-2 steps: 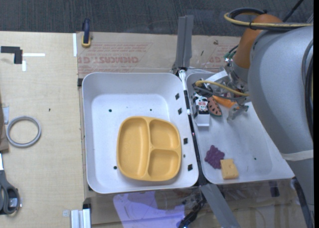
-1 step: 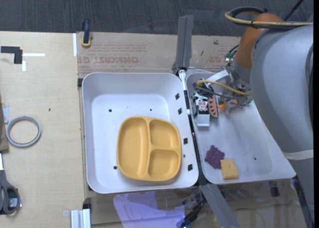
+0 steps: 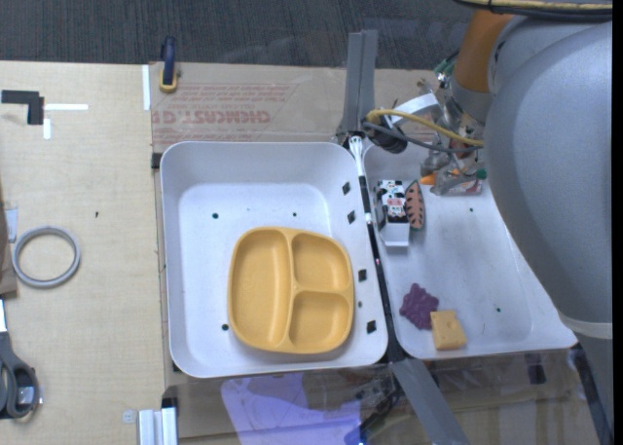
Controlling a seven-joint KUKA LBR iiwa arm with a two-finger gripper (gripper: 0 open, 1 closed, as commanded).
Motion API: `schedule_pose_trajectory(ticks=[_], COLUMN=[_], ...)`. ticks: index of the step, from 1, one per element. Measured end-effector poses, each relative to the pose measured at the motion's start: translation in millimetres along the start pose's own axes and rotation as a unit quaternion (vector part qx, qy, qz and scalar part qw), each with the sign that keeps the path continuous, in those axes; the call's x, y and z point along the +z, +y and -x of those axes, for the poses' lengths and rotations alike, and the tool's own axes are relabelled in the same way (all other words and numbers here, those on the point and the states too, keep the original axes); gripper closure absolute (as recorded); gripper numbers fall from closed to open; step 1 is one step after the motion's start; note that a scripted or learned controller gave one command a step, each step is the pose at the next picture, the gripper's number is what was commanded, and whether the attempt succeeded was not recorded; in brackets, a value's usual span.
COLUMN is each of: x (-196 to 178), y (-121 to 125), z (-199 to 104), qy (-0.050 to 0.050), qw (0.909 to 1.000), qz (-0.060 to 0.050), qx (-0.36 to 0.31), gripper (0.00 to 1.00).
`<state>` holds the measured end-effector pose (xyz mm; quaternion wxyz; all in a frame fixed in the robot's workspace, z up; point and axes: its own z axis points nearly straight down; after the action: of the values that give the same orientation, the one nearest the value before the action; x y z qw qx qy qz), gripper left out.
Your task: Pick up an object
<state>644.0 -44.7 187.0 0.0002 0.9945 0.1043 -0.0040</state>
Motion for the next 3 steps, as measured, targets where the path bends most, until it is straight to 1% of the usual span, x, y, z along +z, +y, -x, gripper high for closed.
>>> schedule_pose_trajectory(ticks=[1, 2, 3], x=[-13.5, 100.3, 100.8], y=[47.3, 31.3, 75.6], z=[78.1, 115.7, 116.2], qy=[-0.001, -0.001, 0.000], qw=[0.9952, 0.9999, 0.9898], qz=[-0.001, -0.002, -0.002], qx=[-0.098, -0.016, -0.143], gripper=[1.00, 1.00, 1.00])
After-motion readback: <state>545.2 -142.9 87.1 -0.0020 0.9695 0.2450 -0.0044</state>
